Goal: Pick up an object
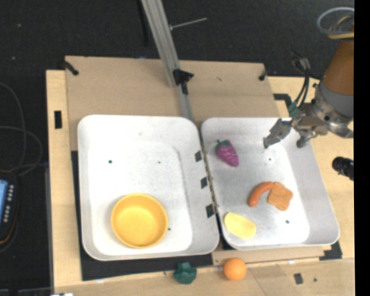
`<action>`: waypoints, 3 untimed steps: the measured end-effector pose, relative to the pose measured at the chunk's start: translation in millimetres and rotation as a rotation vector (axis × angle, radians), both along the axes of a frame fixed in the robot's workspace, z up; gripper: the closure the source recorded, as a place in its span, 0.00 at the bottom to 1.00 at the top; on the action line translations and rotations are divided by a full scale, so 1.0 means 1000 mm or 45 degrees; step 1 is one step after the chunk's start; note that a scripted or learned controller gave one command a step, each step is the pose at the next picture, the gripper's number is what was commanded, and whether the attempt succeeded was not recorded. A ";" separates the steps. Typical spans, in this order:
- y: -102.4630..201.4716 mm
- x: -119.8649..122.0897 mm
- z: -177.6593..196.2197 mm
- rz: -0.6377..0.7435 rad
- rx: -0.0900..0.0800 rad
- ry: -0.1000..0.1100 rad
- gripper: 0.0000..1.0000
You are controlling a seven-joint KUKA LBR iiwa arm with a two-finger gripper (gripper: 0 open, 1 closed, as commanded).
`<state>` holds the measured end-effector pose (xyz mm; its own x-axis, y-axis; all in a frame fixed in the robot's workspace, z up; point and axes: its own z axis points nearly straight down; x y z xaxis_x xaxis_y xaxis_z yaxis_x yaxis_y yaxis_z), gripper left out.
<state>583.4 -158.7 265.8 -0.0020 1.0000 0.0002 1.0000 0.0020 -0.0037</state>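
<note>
From the fixed overhead camera, the grey arm entered from the right, and its hand (287, 135) hung over the upper right part of the right shallow white bin (314, 184). Two fingers were visible, spread wide apart, with nothing between them.

The right bin held four candidate objects. A purple grape-shaped toy (227, 153) lay near the bin's upper left, well apart from the hand. An orange sausage-shaped piece (259, 193) lay touching a brown toast-like piece (280, 197) in the middle. A pale yellow rounded piece (240, 226) sat at the lower left corner.

The left shallow white bin (98, 140) contained a yellow plastic bowl (139, 220). On the worktop (123, 85) below the bins lay a small orange ball (234, 269) and a dark green object (185, 273).

Risk assessment: no object lay beneath the hand, so a straight descent would likely have closed on bare bin floor. A grasp at the touching pair could have pushed one piece aside or caught both. The pale yellow piece, close to the bin wall, left little finger clearance.
</note>
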 end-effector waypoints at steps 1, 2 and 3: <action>0.000 0.001 0.003 0.001 -0.001 -0.007 0.00; 0.005 0.004 -0.042 -0.001 -0.002 -0.001 0.00; 0.011 0.002 -0.086 -0.003 -0.002 -0.001 0.00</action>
